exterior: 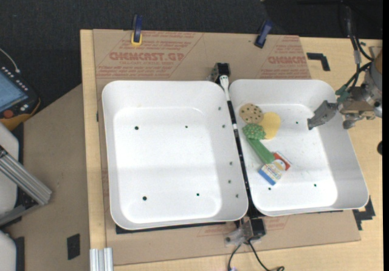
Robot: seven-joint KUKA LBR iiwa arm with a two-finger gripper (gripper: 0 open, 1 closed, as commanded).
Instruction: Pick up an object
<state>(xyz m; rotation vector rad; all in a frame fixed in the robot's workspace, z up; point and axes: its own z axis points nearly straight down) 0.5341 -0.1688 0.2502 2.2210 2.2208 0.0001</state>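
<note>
Note: gripper (317, 119) finger state cannot be told. Yellow ball (271, 122), cookie (250, 112), green brush (258, 142) lie well left of it.

objects (262, 142) crowd the right bin's (340, 185) left side; its right half lies open.

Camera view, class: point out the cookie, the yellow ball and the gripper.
cookie (250, 112), camera view, centre of its top.
yellow ball (271, 122), camera view, its middle.
gripper (317, 120), camera view, at the fingertips.
</note>
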